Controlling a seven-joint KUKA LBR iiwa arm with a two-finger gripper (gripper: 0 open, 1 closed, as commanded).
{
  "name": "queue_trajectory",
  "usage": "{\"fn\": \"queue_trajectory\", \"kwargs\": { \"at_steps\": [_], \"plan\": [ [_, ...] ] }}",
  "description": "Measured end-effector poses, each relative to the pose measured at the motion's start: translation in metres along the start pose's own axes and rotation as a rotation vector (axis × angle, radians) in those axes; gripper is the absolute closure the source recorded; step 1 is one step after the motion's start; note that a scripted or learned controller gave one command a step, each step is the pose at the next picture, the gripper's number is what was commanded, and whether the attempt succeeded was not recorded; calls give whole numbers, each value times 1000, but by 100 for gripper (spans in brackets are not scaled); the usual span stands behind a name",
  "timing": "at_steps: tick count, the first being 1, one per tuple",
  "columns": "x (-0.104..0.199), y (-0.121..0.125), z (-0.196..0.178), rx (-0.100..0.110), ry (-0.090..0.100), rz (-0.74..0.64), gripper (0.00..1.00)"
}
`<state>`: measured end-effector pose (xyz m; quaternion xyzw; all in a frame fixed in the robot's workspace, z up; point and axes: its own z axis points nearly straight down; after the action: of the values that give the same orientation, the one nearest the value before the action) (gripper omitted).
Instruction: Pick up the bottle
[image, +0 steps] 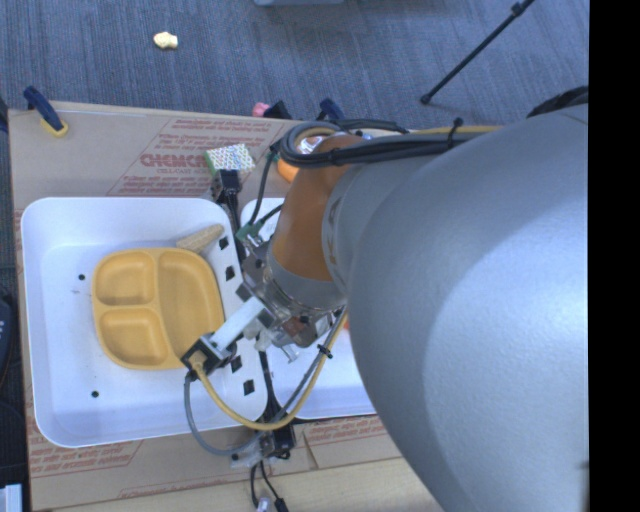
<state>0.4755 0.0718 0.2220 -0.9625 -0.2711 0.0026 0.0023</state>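
Observation:
My grey arm with its orange band reaches in from the right and covers nearly all of the right bin. The gripper hangs below the wrist over the divide between the two bins, near the left bin's right wall, and the wrist hardware hides it from above. A white bracket with a black end sticks out to the left over the plate's corner. The arm hides whatever lies in the right bin.
The left bin holds a yellow divided plate and a tan object at the plate's far edge. Yellow and grey cables loop down over the bins' front rim. Clamps sit along the cardboard's far edge.

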Motion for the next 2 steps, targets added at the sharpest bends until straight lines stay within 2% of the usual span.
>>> {"fn": "queue_trajectory", "kwargs": {
  "at_steps": [1, 2],
  "plan": [
    [-19, 32, -39, -3, 2, -201, 100],
    [-14, 23, -64, -3, 1, -318, 100]
  ]
}}
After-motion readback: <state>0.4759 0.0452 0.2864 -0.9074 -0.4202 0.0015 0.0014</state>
